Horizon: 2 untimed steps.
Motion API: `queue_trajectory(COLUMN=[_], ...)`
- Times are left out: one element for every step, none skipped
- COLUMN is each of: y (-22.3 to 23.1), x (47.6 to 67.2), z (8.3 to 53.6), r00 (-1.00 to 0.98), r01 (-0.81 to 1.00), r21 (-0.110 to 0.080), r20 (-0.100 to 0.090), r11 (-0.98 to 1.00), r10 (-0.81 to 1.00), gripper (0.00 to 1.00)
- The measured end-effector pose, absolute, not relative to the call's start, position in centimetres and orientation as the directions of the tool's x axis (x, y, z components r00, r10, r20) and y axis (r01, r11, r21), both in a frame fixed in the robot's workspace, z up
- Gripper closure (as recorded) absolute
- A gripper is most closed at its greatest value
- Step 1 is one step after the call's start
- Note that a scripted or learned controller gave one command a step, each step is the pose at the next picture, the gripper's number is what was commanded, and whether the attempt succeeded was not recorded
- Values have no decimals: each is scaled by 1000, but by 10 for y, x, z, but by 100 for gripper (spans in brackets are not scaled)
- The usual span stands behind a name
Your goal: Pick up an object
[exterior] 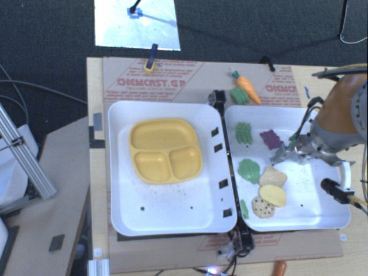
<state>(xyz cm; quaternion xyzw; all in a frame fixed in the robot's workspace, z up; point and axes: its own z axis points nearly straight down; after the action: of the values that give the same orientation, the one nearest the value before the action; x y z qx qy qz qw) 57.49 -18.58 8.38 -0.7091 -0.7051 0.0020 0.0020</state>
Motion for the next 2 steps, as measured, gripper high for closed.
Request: queue_trajectory(y=[-207,-205], x=[627,671], z=[105,85], r00=[-5,-5], r01=[1000,1000], r21=[8,-1], r20=[-4,3], r11=[5,5], r10=[1000,1000], gripper=[0,0])
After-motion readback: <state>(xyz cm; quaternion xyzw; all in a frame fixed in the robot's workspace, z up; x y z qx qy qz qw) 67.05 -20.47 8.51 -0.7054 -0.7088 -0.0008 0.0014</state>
